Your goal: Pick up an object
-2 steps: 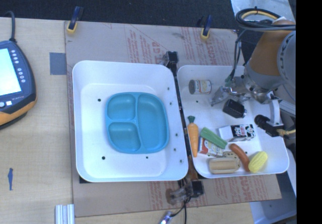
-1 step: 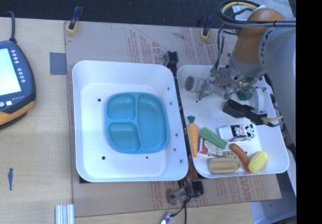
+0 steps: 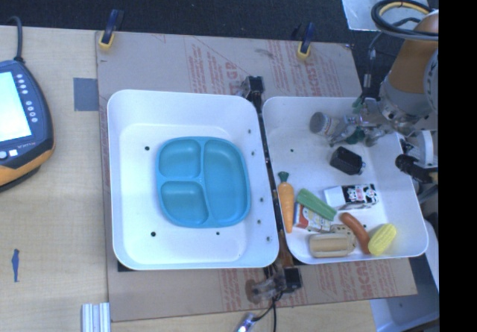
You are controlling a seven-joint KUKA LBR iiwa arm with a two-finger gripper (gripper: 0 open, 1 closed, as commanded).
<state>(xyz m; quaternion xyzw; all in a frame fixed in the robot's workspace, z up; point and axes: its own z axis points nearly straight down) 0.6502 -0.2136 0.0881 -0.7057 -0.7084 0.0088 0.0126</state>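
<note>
Left bin [image 3: 119,174]: blue divided plate [image 3: 203,181]; right bin [image 3: 294,110]: carrot [image 3: 286,205], grey can [image 3: 322,123], black block [image 3: 347,160], corn [image 3: 381,238] (all lying loose); gripper [image 3: 363,129] low beside the can, finger state indiscernible.

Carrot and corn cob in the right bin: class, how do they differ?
The carrot is orange with a green top; the corn cob is yellow. The carrot is long and thin, the corn cob short and stubby. The carrot lies by the bin's left wall, the corn cob near its lower right corner. Both are toy foods.
</note>
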